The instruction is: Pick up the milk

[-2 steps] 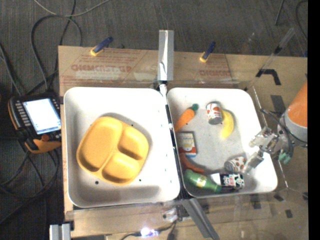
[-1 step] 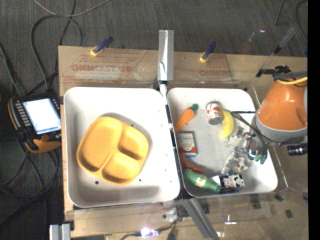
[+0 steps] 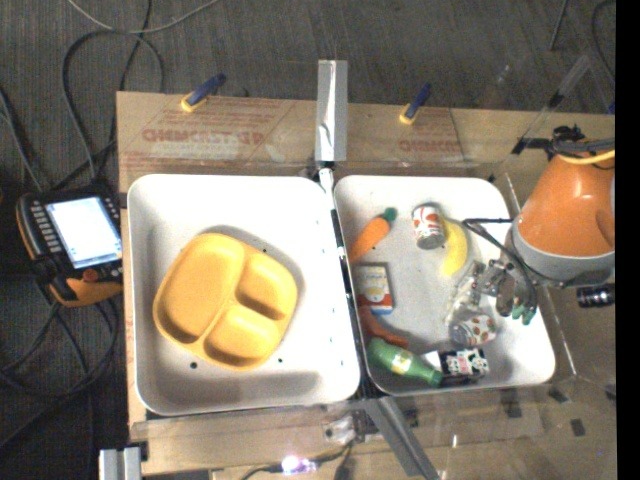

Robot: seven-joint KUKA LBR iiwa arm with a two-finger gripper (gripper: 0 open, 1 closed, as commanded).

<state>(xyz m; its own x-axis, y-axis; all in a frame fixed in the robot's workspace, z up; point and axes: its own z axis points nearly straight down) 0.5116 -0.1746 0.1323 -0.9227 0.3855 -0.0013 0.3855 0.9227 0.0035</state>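
A small carton with black-and-white patches [image 3: 463,363], likely the milk, lies on its side at the front of the right bin [image 3: 520,373]. A second small white carton with an orange and blue label [image 3: 375,287] lies near that bin's left wall. My gripper [image 3: 487,303] hangs low over the right part of the bin, just above and behind the patched carton and right of the banana [image 3: 455,250]. The grey and orange arm [image 3: 565,218] comes in from the right and hides the bin's right wall.
The right bin also holds a carrot [image 3: 371,234], a red-and-white can [image 3: 428,224], a green bottle [image 3: 402,361] at the front and a red strip [image 3: 383,330]. A yellow divided tray [image 3: 228,298] lies in the left bin [image 3: 150,218].
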